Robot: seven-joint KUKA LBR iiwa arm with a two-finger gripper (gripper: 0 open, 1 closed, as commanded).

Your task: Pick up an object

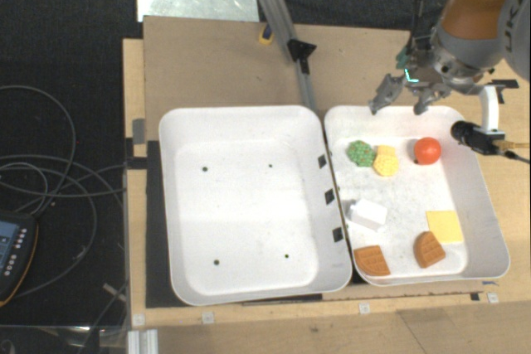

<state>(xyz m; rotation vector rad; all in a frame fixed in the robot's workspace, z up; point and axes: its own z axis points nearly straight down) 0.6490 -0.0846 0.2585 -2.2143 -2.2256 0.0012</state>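
The claw (403,100) is seen spread open and empty at upper right of the frame, poised above the right bin (481,178), where a red ball (427,151) is kept.

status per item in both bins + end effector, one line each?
end effector: fingers spread open, holding nothing, over the right bin's far rim
right bin: holds all seven items
left bin: white, flat on the bench
green piece: lying loose, touching the yellow corn
yellow corn: lying loose
red ball: resting alone
white block: tilted, near the left wall
yellow slab: lying flat
two brown pieces: lying apart, near edge
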